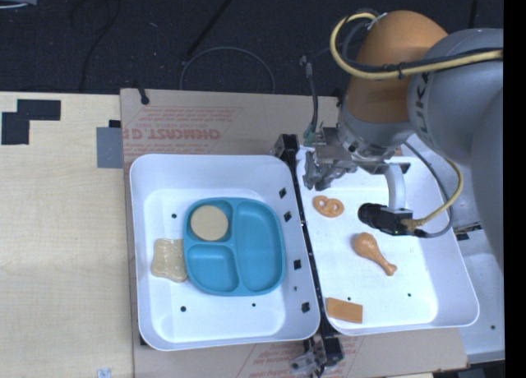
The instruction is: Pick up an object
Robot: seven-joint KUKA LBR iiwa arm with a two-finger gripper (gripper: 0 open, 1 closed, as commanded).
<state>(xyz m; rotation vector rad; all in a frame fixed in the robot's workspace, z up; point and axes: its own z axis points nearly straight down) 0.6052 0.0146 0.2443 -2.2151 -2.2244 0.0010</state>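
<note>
My gripper [316, 177] hangs over the far left part of the right bin [444, 306], just above and left of a small orange pretzel [328, 206]. I see nothing between its fingers. A toy chicken drumstick [374, 252] lies in the middle of that bin. An orange wedge [344, 310] rests near its front edge.
The left bin [156, 319] holds a blue divided plate [234, 246] with a round tan cookie [208, 222] in its far-left compartment. A pale yellow piece [168, 260] lies beside the plate's left edge. The bins' shared rims run right beside the gripper.
</note>
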